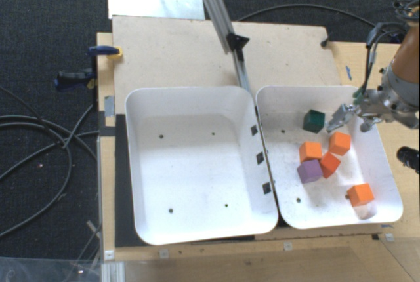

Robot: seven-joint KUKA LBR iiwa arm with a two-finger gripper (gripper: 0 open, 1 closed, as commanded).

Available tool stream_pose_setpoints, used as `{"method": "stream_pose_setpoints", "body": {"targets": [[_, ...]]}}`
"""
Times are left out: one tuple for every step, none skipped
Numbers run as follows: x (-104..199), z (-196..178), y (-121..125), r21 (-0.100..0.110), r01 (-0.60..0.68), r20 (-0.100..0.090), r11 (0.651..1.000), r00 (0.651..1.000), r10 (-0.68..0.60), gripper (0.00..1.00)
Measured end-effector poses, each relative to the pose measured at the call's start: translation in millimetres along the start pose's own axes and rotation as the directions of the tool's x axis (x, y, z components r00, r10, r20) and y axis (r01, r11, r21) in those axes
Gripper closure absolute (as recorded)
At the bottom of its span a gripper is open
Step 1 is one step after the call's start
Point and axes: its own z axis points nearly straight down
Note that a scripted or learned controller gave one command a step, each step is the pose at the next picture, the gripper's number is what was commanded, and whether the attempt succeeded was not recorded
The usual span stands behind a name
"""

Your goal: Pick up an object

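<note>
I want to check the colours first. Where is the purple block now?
The purple block lies in the right bin, near its middle, touching an orange block above it and another orange block to its right.

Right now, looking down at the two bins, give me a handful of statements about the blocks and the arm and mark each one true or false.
1. All the blocks lie in the right bin. True.
2. The green block touches the purple block. False: they lie apart, with an orange block nearer the purple one.
3. There are four orange blocks. True: three cluster mid-bin and one sits near the front right corner.
4. The gripper hangs over the left bin. False: it is over the right bin, close to the green block.
5. The purple block is stacked on top of an orange one. False: it rests on the bin floor beside them.
</note>
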Motion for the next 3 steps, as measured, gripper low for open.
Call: {"method": "stream_pose_setpoints", "body": {"targets": [[24.6, 127.5, 10.4, 0.008, 0.002, -0.002, 1.000, 1.000, -0.002, 0.00], [-1.4, 154.1, 48.3, -0.001, 0.001, 0.001, 1.000, 1.000, -0.001, 0.00], [27.2, 153.6, 4.2, 0.006, -0.001, -0.001, 1.000, 1.000, 0.001, 0.00]]}}
